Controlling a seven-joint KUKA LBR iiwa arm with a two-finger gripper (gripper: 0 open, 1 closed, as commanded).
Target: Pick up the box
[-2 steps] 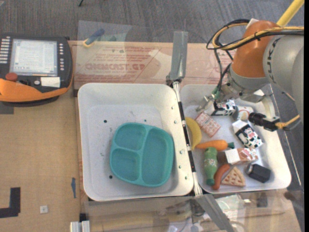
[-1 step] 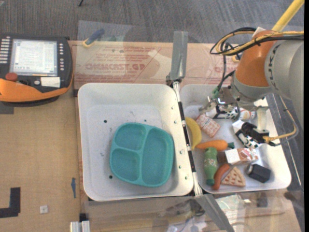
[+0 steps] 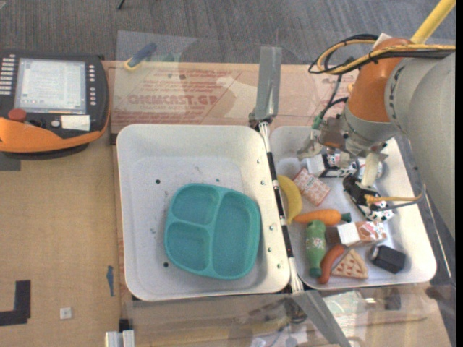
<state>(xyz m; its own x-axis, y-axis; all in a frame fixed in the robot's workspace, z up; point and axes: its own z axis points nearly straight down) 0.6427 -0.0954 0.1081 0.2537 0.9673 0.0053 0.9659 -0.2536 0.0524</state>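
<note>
Pizza slice (image 3: pixel 351 267) frontmost; box (image 3: pixel 313 186) (pink-checked, white) beside banana (image 3: pixel 291 196).

Two shallow white plastic bins sit side by side, the left bin (image 3: pixel 137 157) and the right bin (image 3: pixel 419 244), and the left one bears one teal three-compartment plastic tray (image 3: pixel 213 230). In the right bin lie one yellow toy banana (image 3: pixel 291 196), one orange toy carrot (image 3: pixel 318 217), one green toy bottle (image 3: pixel 315 246), one reddish toy sausage (image 3: pixel 330 262), one triangular toy pizza slice (image 3: pixel 350 267), one pink patterned small box (image 3: pixel 312 186), one white-and-red small carton (image 3: pixel 362 232) and one flat black block (image 3: pixel 388 258). Beside the bins rests one orange-and-grey handheld control pendant (image 3: pixel 51 100).
</note>
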